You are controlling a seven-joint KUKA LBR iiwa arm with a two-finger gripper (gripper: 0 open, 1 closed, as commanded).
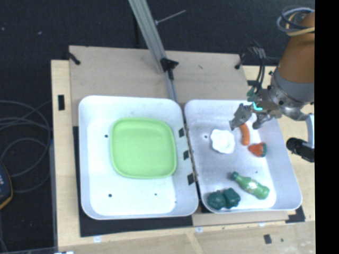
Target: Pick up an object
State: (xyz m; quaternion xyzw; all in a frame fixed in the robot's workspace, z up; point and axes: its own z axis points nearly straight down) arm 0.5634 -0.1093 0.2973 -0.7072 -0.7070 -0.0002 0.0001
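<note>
jaws (248,118) spread apart, grasping nothing, poised over the right bin (280,194) directly above an orange carrot-like piece (245,135). beside it: red piece (257,149), white object (223,141). nearer front: green bottle (250,185), dark green item (223,199). left bin (92,142) carries a green plate (143,147).

The arm (297,57) at three o'clock is cut off by the right side of the view, so its base and most of its length cannot be seen. The gripper (248,119) covers the upper end of the orange carrot (245,136); whether its fingers touch it cannot be told. The red piece (257,149) just below is too small to identify. At nine o'clock, cables (24,136) and a dark object (4,183) run off the left edge.
</note>
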